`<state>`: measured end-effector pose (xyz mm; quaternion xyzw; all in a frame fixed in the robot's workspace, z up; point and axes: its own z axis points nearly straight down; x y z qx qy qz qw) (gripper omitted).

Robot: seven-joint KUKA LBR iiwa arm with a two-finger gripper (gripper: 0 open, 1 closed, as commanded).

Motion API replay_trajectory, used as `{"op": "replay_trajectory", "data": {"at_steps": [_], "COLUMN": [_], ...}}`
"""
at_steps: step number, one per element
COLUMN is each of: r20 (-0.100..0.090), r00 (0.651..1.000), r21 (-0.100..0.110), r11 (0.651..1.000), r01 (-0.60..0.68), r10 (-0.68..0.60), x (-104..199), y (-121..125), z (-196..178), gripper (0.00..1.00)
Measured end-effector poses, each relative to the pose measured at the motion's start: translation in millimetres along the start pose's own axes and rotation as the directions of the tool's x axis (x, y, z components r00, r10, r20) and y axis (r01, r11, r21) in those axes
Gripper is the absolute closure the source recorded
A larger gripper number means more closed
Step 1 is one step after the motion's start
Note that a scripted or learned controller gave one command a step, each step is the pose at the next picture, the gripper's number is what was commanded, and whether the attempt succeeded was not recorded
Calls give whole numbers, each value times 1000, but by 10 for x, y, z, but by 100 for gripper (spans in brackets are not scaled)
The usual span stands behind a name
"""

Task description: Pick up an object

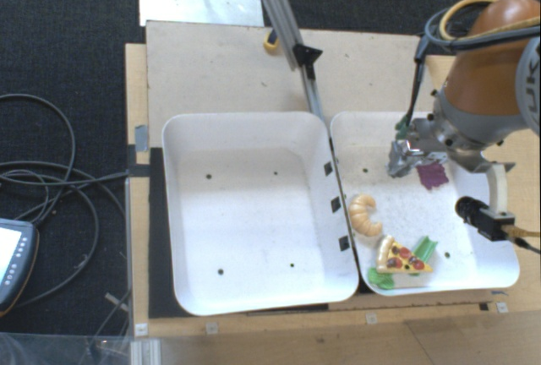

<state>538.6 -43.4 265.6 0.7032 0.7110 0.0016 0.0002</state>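
In the right bin (355,131) lie a tan croissant (365,214), a toy pizza slice (403,257) with a green piece (423,248) beside it, and a purple object (433,175) partly under the arm. My gripper (403,157) hangs over the upper middle of that bin, just left of the purple object and above the croissant. Nothing shows between its fingers.
The left bin (182,135) sits beside the right one, split by a shared wall with black clips (336,204). A grey pole (279,0) slants in from the top. Cables and a tablet (10,258) lie on the floor at the left.
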Motion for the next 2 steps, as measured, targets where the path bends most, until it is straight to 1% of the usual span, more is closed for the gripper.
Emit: {"op": "replay_trajectory", "data": {"at_steps": [1, 2], "r20": [0, 0], "r00": [1000, 1000], "r21": [0, 3], "r11": [1000, 1000], "r01": [-1, -1], "r10": [1, 1], "x": [439, 957], "y": [68, 132], "z": [10, 187], "gripper": [100, 100]}}
